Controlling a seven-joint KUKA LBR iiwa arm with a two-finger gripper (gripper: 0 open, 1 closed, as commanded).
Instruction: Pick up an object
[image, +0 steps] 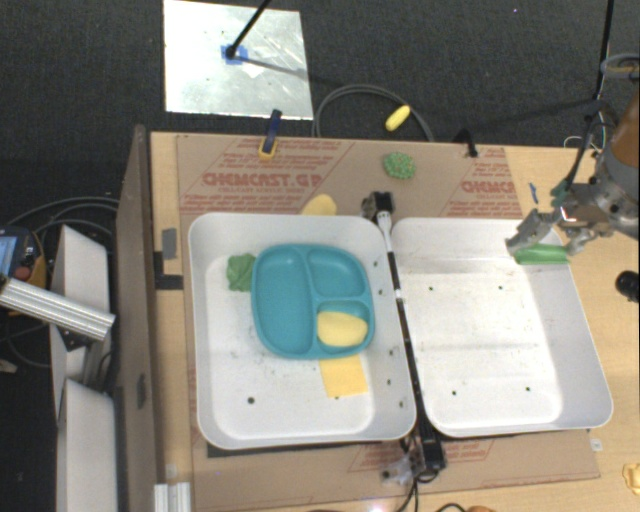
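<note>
My gripper hangs over the far right corner of the right bin, reaching in from the right. A small elongated green object sits at its fingertips, and the fingers look shut on it. In the left bin lies a blue divided plate with a yellow rounded piece in its lower right compartment. A flat yellow square lies just below the plate. A green leafy piece rests at the plate's left edge.
Behind the bins, on the cardboard, sit a yellow piece and a round green piece. A black clamp stands at the far end of the divider between the bins. Cables run along the back.
</note>
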